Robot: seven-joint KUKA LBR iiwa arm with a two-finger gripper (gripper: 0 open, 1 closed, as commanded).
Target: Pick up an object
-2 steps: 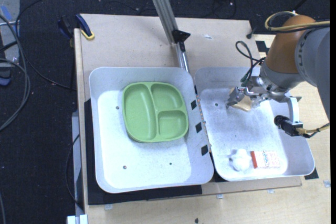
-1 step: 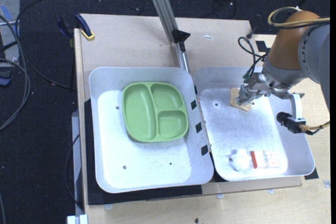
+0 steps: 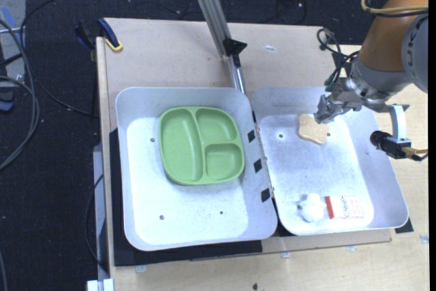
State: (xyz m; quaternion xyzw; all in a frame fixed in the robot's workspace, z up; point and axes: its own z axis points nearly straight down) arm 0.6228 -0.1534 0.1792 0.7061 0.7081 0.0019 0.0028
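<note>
A tan, bread-like object (image 3: 313, 131) lies in the upper middle of the right bin (image 3: 381, 174). My gripper (image 3: 324, 113) is low over that bin, right at the upper right edge of the tan object and seemingly touching it. A white fluffy ball (image 3: 312, 208) and a small white packet with a red stripe (image 3: 344, 206) rest side by side near the right bin's front edge. A green divided plate (image 3: 202, 144) sits in the left bin (image 3: 136, 201).
The grey arm with its orange band (image 3: 392, 27) comes in from the upper right. A slanted metal pole (image 3: 212, 3) crosses above the bench, ending at a clamp between the bins. Black clips (image 3: 259, 157) sit along the divide between the bins.
</note>
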